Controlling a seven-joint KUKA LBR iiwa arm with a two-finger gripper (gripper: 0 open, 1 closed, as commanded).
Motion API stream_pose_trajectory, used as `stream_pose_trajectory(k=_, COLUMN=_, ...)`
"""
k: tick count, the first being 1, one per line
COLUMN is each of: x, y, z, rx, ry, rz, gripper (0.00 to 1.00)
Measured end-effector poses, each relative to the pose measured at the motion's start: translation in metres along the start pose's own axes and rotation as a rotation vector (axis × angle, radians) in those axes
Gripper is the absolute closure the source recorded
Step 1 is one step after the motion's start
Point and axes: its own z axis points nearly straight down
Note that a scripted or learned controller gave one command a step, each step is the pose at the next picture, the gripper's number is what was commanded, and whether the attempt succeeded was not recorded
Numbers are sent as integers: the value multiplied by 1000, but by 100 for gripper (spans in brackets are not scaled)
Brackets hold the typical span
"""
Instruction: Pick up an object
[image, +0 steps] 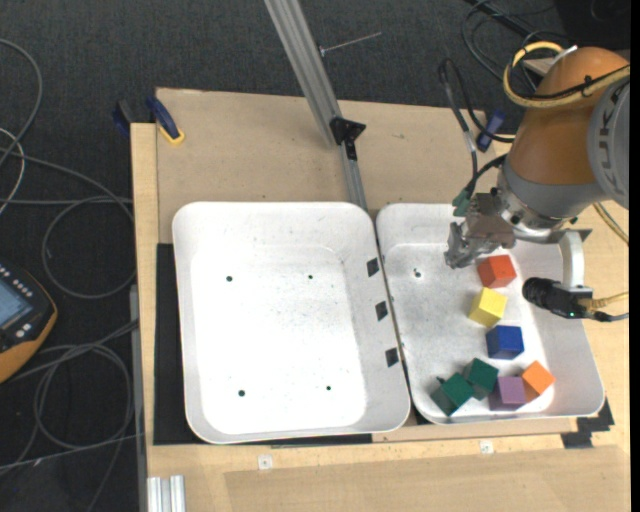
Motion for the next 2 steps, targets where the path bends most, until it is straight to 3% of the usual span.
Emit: stream_pose_trajectory(k=2, x=101, y=-23, z=-3, rx=0, ry=0, rz=0, gripper=100)
